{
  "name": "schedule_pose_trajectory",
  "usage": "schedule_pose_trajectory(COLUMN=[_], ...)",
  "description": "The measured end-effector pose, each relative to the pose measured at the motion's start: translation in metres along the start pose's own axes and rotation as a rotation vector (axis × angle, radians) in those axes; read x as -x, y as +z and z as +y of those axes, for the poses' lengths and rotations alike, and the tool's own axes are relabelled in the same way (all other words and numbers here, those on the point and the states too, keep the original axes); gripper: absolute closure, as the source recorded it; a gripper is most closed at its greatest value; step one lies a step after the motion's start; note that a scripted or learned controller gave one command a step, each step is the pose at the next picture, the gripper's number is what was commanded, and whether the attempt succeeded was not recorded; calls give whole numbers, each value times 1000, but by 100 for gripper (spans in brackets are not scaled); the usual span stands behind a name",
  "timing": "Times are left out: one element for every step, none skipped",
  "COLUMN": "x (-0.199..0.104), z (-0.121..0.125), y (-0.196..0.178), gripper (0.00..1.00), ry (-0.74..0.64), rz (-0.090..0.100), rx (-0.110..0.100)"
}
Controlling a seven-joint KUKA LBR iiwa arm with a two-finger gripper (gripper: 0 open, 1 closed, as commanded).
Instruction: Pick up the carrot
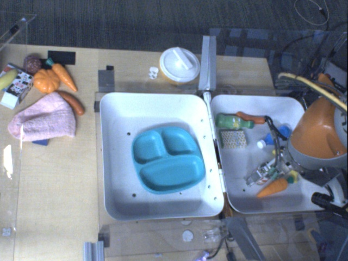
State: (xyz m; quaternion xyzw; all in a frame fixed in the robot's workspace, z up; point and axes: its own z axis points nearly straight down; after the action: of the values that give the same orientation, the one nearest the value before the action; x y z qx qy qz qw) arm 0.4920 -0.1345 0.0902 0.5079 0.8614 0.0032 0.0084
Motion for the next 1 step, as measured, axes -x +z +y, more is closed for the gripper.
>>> schedule_pose_trajectory(x=[0], z=[-4], y=[-20], gripper=[0], ry=[432], rz=[6], rx=[-13])
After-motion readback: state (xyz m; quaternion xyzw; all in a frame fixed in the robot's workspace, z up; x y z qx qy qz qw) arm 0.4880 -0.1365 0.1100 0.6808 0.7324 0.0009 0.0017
